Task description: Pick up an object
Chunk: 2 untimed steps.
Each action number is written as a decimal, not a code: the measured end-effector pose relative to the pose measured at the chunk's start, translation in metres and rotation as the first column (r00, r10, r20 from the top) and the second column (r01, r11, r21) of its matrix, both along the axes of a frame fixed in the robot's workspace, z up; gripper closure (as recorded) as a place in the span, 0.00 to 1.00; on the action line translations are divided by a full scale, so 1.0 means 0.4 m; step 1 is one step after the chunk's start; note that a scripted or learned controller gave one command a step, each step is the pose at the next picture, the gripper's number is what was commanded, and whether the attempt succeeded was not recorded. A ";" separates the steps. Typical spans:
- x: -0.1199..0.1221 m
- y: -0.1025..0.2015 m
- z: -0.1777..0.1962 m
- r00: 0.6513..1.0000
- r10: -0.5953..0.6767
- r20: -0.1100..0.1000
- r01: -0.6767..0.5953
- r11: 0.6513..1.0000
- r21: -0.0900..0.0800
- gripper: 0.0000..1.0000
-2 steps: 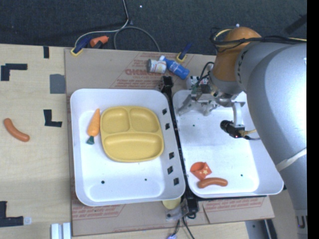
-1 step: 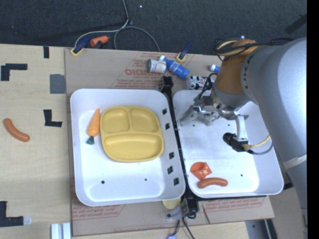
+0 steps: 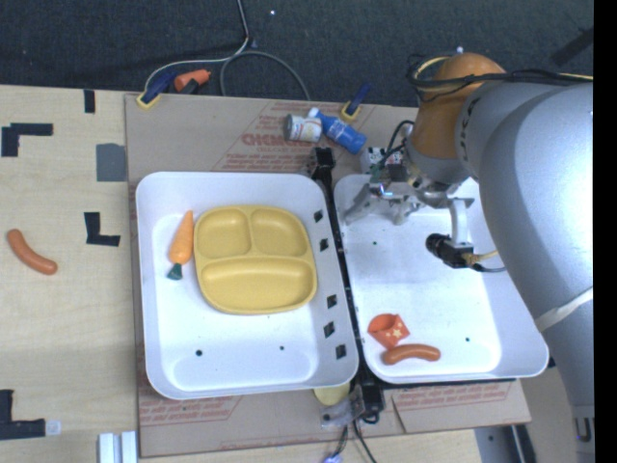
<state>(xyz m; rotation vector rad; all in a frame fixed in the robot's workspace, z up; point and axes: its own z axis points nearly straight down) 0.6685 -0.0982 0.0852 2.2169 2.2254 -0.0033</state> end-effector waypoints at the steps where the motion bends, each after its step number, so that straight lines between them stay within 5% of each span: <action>1: -0.059 0.000 0.002 1.000 -0.002 0.005 0.002 1.000 0.000 0.00; 2: 0.003 -0.029 0.001 1.000 -0.001 0.003 0.001 1.000 0.002 0.00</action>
